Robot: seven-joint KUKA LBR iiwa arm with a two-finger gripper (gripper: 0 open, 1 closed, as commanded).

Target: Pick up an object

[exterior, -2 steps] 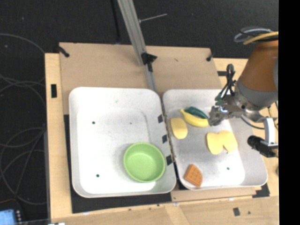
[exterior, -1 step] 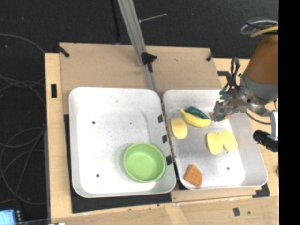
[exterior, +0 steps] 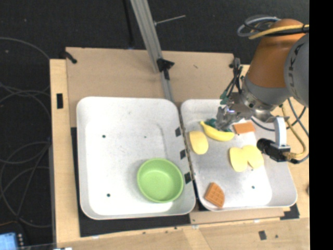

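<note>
The banana (exterior: 218, 134) looks like the thing you are going for: it lies on the floor of the right bin (exterior: 260, 194), near that bin's far edge, with a small teal piece (exterior: 210, 123) at its far end and an orange block (exterior: 243, 128) just beside it on the right. Nothing is lifted yet, so the pick is not done; by my reading you are at the approach or the closing step, and the grasp and the lift are still to come. The hand (exterior: 227, 116) hangs low over the banana's far end, close enough that it may be touching, but from this slant you cannot tell how far apart it stands, nor whether anything sits in it. The left bin (exterior: 104, 119) carries 1 green bowl (exterior: 160, 179).
</note>
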